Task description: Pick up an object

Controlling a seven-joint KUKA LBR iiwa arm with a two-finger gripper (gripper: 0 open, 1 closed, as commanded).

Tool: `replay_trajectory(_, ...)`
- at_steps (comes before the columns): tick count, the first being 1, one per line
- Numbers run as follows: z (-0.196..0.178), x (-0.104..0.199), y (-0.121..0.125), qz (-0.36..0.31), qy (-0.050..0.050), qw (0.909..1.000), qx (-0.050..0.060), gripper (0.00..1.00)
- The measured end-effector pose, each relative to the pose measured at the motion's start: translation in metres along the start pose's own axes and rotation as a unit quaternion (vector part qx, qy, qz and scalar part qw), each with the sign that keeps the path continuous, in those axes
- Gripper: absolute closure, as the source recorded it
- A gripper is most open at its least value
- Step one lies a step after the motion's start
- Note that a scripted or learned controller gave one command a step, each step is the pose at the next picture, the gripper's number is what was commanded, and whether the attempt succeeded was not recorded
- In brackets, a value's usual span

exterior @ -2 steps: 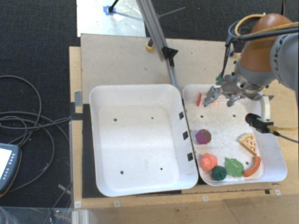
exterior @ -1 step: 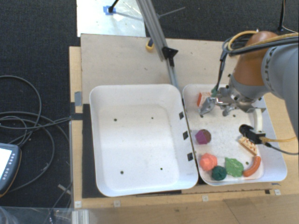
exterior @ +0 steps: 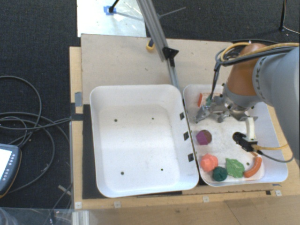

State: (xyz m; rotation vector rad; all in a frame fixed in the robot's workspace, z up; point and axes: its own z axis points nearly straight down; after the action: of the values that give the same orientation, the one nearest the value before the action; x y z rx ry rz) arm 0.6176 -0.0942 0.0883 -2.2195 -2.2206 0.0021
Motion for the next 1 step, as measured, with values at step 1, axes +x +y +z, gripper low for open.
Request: replay_trajectory(1, -0.0137, -0.0005, 0.0017, 0.0, 0.0, 1.0, -0.003, 1.0)
